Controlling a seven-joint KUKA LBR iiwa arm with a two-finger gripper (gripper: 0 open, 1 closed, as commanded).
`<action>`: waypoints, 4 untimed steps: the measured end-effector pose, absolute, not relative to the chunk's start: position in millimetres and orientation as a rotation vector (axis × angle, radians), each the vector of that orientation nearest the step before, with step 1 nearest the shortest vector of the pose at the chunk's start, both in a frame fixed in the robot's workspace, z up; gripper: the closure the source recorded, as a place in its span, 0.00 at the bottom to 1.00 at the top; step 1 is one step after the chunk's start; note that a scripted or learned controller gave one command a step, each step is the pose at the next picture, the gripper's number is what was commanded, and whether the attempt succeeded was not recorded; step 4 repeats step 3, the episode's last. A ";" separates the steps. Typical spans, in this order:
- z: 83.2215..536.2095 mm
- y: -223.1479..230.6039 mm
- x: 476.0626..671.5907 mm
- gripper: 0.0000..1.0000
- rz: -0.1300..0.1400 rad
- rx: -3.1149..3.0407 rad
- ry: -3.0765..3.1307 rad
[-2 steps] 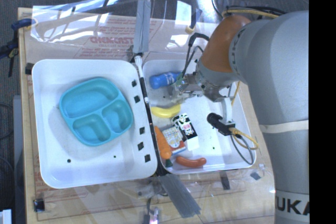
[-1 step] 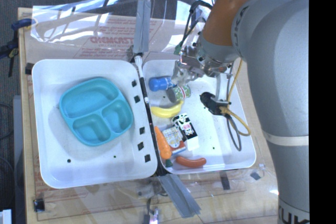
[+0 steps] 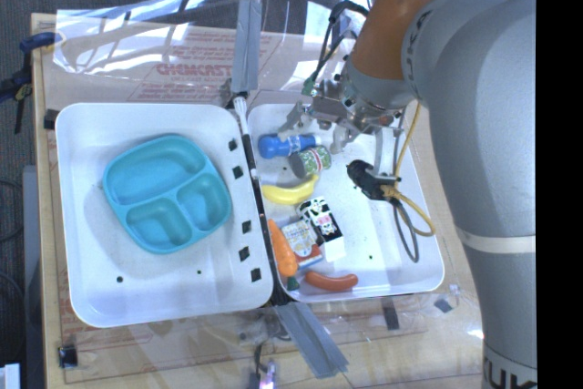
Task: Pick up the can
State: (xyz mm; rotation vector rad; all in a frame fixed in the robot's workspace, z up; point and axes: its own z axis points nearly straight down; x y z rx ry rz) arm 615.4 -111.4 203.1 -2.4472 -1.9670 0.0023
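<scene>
**Line up on the can before you close**

Now, you are at the approach: the arm (image 3: 474,105) fills the right of the scene, its orange band (image 3: 401,14) bent over the far end of the right bin (image 3: 421,237), and the gripper (image 3: 321,125) hangs low at the wrist's tip, pointing down into that bin. The fingers (image 3: 296,117) look spread fairly wide, with nothing between them.

The can (image 3: 311,161), green-labelled and lying on its side, is just below the gripper and a touch nearer the camera, close under the fingertips but not yet between them. Judged from this, the pick has not begun.

To do it well, bring the gripper squarely over the can's middle so the fingers straddle its round body across the short way, not along its length. Come straight down; a slanted descent would likely roll it.

Mind the neighbours. The blue bottle (image 3: 285,145) lies just beside the gripper's left finger and against the can; the banana (image 3: 290,191) sits just beyond the can, toward the camera. A finger landing on either could push the can aside or grab the wrong thing. The milk carton (image 3: 319,220), carrot (image 3: 283,252) and sausage (image 3: 331,281) lie farther off, well apart from the tool, and should not trouble you.

The black cable (image 3: 401,200) loops to the gripper's right; keep it slack.
</scene>
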 end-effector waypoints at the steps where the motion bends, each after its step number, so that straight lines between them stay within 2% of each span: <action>1: 90.1 -142.0 587.3 0.00 0.006 -2.373 -2.052; 2: 98.7 -142.2 587.2 1.00 0.010 -2.367 -2.055; 3: 191.0 -74.1 575.8 1.00 0.002 -2.334 -2.099; 4: 191.0 -74.1 575.8 1.00 0.002 -2.334 -2.099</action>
